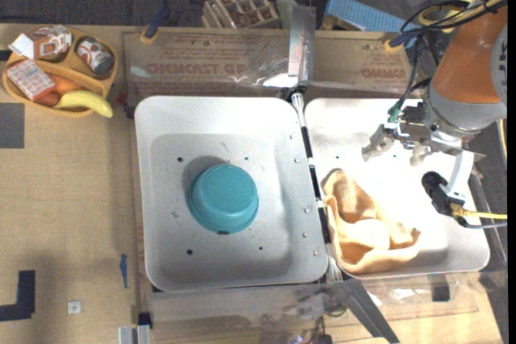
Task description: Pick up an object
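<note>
**gripper hanging open over the right bin, nothing in it**

i am seeing the gripper (401, 144) hovering with fingers spread and empty above the right bin (476, 254), far of the orange cloth (367, 234). the cloth is bunching against the left wall, leaving little room there. the teal bowl (225, 198) is sitting mid left bin (153, 173), open room all round.

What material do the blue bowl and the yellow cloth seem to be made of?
The blue bowl, upside down in the left bin, looks like hard plastic: smooth, even teal, with a soft matte sheen and a clean round edge. The yellow cloth, in the right bin, looks like soft fabric, perhaps cotton or microfibre: it lies crumpled in loose folds with a dull surface.
</note>
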Action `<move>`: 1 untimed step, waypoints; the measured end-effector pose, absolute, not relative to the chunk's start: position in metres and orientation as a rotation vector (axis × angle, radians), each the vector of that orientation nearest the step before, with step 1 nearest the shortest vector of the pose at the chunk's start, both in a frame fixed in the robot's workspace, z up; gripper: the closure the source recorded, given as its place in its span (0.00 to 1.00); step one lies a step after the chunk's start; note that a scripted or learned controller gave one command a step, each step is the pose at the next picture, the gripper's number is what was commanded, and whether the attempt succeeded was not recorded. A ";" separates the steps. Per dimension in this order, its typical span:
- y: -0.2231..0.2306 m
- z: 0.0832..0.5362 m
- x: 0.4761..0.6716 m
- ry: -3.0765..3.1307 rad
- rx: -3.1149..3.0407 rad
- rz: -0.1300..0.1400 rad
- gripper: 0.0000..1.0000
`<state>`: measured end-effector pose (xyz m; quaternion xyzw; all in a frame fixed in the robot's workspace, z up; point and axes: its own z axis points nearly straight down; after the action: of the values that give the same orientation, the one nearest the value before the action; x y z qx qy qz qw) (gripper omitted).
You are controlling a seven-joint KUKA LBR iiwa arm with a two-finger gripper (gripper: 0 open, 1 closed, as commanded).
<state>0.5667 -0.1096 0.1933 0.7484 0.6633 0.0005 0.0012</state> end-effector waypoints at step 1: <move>-0.100 0.114 0.530 2.189 2.255 -0.001 0.00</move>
<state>0.5304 -0.1001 0.1141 0.7176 0.6965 -0.0003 -0.0004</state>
